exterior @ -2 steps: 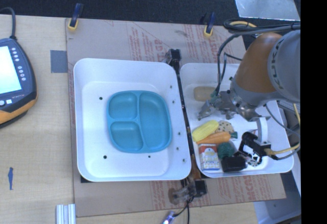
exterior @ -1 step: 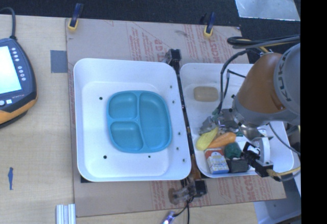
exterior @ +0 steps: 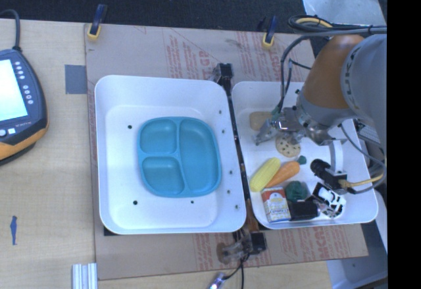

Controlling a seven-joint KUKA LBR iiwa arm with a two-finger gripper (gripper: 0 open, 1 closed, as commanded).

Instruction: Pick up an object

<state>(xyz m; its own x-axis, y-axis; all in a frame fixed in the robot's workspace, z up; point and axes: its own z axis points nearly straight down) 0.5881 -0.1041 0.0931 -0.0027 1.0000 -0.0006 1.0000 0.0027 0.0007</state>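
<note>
I'm reaching; my pincer (exterior: 281, 128), grip state unclear, hovers above the cookie (exterior: 287, 146) at six o'clock; next, descend.

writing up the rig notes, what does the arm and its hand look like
The arm is rounded and smooth, grey, with a broad orange band above the wrist. Thin black cables loop around it, and a white one curls below. The hand is small, dark and metallic, much slimmer than the bulky arm.
</note>
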